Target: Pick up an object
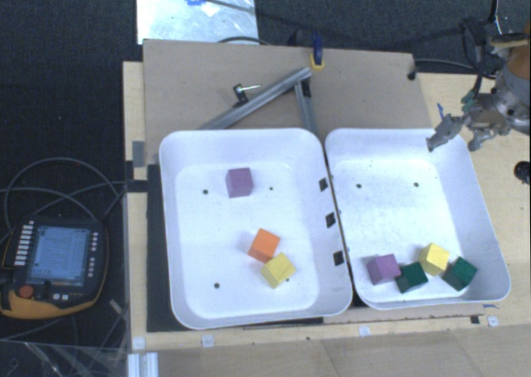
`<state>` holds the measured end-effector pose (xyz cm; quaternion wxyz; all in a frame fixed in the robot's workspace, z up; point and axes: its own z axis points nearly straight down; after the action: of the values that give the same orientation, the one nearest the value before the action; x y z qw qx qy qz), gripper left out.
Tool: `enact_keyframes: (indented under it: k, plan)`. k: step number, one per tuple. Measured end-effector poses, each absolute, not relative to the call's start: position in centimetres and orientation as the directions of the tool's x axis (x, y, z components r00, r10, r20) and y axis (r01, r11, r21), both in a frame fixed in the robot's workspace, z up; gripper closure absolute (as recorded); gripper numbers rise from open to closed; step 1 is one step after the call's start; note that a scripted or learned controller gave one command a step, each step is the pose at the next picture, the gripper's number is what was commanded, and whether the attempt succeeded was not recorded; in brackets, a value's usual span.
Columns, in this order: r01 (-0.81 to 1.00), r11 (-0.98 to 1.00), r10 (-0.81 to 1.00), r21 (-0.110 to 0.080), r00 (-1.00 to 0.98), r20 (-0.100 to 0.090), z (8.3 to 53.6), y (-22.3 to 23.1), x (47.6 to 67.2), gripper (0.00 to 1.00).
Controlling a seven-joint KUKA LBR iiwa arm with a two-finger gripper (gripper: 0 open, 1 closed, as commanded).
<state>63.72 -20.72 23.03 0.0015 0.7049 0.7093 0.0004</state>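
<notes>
Seven blocks lie in your two bins, four clustered at the right bin's (477,201) near wall, while your hand (460,128) hovers spread and empty over its far right corner, leaving everything reachable.

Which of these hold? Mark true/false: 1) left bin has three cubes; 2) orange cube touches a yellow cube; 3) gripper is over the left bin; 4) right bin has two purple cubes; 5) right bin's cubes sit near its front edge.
1) True: purple cube, orange cube and yellow cube lie in the left bin.
2) True.
3) False: the gripper is at the right bin's far right corner.
4) False: one purple cube, one yellow, two dark green.
5) True.
</notes>
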Motion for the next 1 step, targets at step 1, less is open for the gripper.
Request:
enact_keyframes:
  k: [1]
  plan:
    - [1.000,0.006,1.000,0.002,-0.006,-0.002,23.04,-20.74,63.71,0.00]
